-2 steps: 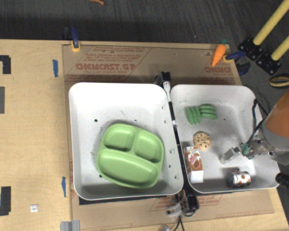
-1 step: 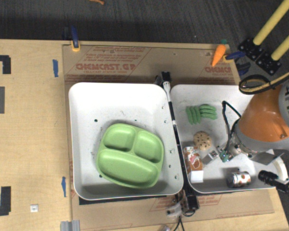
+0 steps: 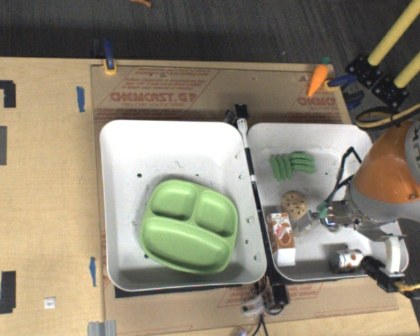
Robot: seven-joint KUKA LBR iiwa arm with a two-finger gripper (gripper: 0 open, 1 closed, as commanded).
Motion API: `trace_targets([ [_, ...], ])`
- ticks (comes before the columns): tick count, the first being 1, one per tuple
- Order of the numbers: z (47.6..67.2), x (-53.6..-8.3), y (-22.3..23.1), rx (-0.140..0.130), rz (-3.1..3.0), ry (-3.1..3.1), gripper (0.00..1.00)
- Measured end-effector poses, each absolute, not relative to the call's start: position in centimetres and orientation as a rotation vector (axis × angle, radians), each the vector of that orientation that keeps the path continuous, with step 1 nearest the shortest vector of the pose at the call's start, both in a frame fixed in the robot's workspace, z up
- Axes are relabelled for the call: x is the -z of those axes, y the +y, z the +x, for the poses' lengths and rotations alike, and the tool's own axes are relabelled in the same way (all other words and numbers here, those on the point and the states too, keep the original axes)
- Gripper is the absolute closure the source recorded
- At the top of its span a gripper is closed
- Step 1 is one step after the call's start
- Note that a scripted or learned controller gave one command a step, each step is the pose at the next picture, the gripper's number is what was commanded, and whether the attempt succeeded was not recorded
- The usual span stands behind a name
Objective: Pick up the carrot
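A: Carrot [image 3: 318,80] position? 
B: On the bench [image 3: 49,187], outside both bins, beyond the far rim of the right bin [image 3: 315,135] near its right corner. Orange body, green top pointing away.

A: Arm [image 3: 392,180]? 
B: Reaches in over the right bin's right side, well apart from the carrot. Jaws [image 3: 315,215] low over the bin floor, just beside the cookie [image 3: 293,203]. Cannot tell how wide they stand; nothing visible between them.

A: Other contents, right bin? 
B: Green ridged toy [image 3: 292,164] toward the far side, brown-and-white packet [image 3: 281,236] along the left wall.

A: Left bin [image 3: 126,187]? 
B: Green divided plate [image 3: 189,225], three compartments.
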State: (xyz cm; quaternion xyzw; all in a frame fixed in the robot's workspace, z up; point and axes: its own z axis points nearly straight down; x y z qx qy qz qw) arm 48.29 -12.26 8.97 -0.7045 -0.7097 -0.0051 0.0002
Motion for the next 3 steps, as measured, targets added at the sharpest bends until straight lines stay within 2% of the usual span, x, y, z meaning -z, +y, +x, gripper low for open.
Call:
trace_targets([
  [1,48.5,-10.1,-12.3,0.022,-2.217,-2.235,1.0],
  [2,48.4,-9.2,-10.2,-0.001,-1.765,-2.627,1.0],
  [3,48.5,-10.2,-10.2,0.001,-1.767,-2.629,1.0],
])
